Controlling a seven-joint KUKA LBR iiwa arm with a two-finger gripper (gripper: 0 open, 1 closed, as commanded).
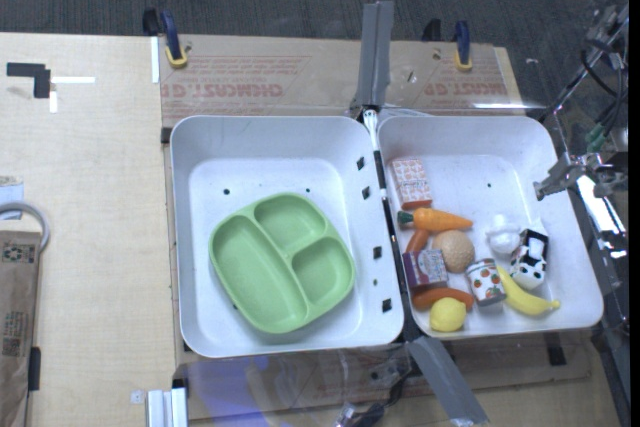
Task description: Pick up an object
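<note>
In the right-hand bin (470,140) a cluster of toy foods lies toward the near half: a pink-and-white carton (410,183) up by the divider, an orange carrot (437,218) just below it, a round tan ball (454,249) touching a small dark red packet (429,267), and a yellow lemon (449,315) at the near edge. Beside these sit a little can (486,281), a banana (527,298) lying flat along the near wall, a black-and-white cow figure (531,258) just above the banana, and a small white piece (503,239) next to the cow. The left bin (195,215) holds a green divided plate (282,261), tilted at a diagonal (three compartments, all facing up). At the right edge of the view some of the arm's metal hardware (590,170) hangs over the right bin's far side, apart from every item; whether the gripper's jaws are parted or closed cannot be made out here, and nothing is seen in its hold.
</note>
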